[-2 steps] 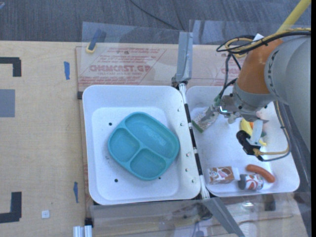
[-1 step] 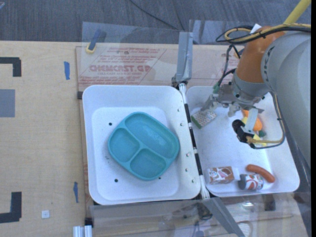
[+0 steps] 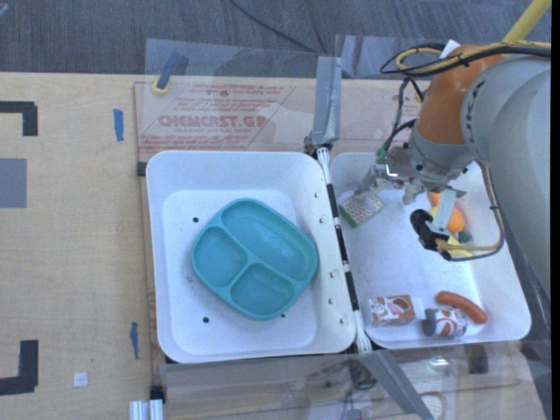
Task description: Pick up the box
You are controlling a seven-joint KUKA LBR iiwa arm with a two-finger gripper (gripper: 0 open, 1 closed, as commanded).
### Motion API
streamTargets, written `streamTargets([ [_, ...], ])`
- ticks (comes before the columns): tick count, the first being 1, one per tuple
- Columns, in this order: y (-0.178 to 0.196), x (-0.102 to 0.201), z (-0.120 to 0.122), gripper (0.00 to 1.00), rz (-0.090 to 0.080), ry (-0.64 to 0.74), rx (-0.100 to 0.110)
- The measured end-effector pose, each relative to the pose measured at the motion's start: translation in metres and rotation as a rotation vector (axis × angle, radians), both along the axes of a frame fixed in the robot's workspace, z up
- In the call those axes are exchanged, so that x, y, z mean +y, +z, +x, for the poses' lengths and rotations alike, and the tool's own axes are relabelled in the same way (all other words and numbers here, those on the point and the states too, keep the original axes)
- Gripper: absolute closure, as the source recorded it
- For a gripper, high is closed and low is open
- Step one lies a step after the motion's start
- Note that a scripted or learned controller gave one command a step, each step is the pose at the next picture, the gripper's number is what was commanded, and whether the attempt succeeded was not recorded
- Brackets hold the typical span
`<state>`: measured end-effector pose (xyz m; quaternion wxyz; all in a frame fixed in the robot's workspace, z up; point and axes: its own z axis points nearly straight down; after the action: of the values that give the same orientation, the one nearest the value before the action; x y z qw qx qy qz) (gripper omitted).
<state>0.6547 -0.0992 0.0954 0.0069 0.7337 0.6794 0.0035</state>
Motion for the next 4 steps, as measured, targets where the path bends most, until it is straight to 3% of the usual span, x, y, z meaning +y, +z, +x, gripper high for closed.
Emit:
streamTargets([
  [1, 0.091, 0.028, 0.012, 0.0, 0.0, 0.292, 0.01],
  [2, 0.003, -0.005, -0.01, 0.0, -0.002, 0.367, -0.004],
  [3, 0.003, -0.011, -0.014, 0.0, 0.003, 0.332, -0.01],
  [4, 0.029, -0.052, -0.032, 0.0, -0.002, 0.539, 0.01],
])
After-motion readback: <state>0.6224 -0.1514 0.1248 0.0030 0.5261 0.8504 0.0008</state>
